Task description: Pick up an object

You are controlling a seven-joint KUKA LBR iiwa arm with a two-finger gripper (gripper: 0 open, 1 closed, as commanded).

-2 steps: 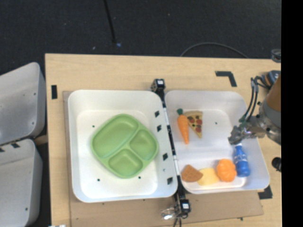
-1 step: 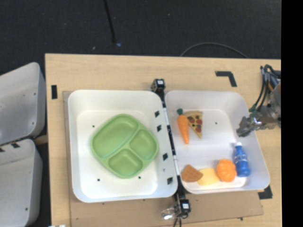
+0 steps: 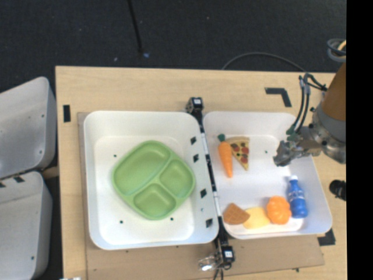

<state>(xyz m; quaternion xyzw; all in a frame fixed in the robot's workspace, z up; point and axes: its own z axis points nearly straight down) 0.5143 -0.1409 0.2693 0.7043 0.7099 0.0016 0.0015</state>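
1. Camera view, and the gripper (image 3: 284, 154) is low over the right bin (image 3: 263, 123), near that bin's right wall; whether it is parted or closed, I cannot tell from up here, and nothing shows in its grasp.
2. Just below it on the bin floor lies a blue bottle (image 3: 296, 198), white cap pointing up toward the gripper, apart from it.
3. Touching the bottle's left side sits an orange fruit (image 3: 278, 209), with a pale yellow piece (image 3: 255, 217) beside that and a brown bread-like piece (image 3: 235, 214) at the bin's lower left.
4. Over to the gripper's left, well apart, a pizza slice (image 3: 240, 150) lies flat, and a carrot (image 3: 225, 158) lies just beside it, near the divider between bins.
5. Across in the left bin (image 3: 99, 226), a green divided plate (image 3: 154, 179) sits at the middle, three compartments up.
6. Both bins rest on the wooden bench (image 3: 134, 89).
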